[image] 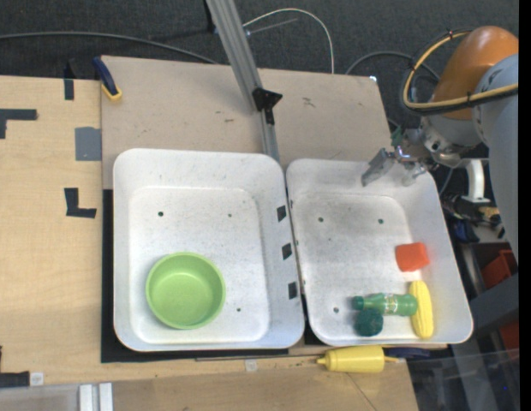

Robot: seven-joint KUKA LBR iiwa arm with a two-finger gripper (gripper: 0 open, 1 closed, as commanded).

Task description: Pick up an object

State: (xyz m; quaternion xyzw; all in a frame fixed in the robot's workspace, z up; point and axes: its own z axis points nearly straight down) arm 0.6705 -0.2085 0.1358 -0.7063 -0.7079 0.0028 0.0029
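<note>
Since nothing sits between the fingers, the hand at the right bin's far rim needs a target first; whether its fingers stand apart or together I cannot tell. Best candidate: the orange block, alone, well apart from the hand, toward that bin's near right side. Descend straight, centred, avoiding the yellow banana and green bottle nearer that bin's front rim.

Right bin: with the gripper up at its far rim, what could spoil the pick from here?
The green bottle, yellow block and a dark green piece touch in the right bin, so a grasp may catch two or slip. The orange block lies near the wall, which may hamper the gripper.
</note>
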